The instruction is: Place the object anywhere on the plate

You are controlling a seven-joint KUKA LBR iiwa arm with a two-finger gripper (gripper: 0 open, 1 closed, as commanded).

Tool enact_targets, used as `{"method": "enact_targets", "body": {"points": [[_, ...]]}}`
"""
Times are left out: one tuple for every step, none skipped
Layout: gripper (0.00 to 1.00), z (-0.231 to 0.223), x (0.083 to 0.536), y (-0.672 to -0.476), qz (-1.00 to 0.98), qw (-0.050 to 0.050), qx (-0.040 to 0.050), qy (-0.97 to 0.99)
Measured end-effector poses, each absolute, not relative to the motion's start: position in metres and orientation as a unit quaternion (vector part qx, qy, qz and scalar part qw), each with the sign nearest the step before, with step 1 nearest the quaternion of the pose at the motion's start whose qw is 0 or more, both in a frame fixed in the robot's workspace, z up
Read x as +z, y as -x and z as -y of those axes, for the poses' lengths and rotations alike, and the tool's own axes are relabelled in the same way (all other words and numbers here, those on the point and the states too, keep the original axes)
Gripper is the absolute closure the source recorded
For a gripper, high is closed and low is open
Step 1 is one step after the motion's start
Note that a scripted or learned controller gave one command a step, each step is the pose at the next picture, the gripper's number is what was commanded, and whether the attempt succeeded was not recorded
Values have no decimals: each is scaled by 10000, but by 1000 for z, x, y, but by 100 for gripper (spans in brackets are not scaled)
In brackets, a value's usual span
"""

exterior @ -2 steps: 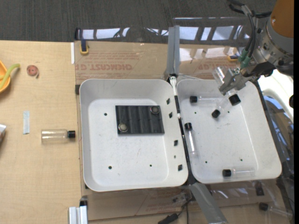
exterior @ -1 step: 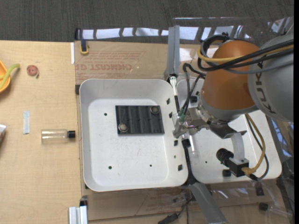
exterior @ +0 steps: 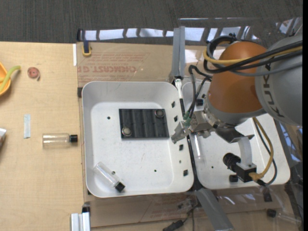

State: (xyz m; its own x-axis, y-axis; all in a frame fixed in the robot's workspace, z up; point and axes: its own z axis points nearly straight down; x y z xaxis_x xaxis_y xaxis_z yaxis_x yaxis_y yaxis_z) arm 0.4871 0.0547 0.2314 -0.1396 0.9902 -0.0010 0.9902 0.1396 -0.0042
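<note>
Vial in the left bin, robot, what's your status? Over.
End effector over the wall between the bins, nothing seen in its grip. Vial lying in left bin, near front corner. Black plate mid-bin, two small round bits on it.

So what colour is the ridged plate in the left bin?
Black, or very dark grey; the plate shows best in the camera view.

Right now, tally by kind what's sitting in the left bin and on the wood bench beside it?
Clear vials with black caps: 2, one in the left bin, one on the bench
Dark ridged plate: 1
Small round pink piece: 1
Small pale strip: 1
Total: 5
</note>
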Motion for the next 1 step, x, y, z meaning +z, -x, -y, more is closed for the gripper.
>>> {"method": "enact_targets", "body": {"points": [[0,-110,196,-609,6437,3,21,7652]]}}
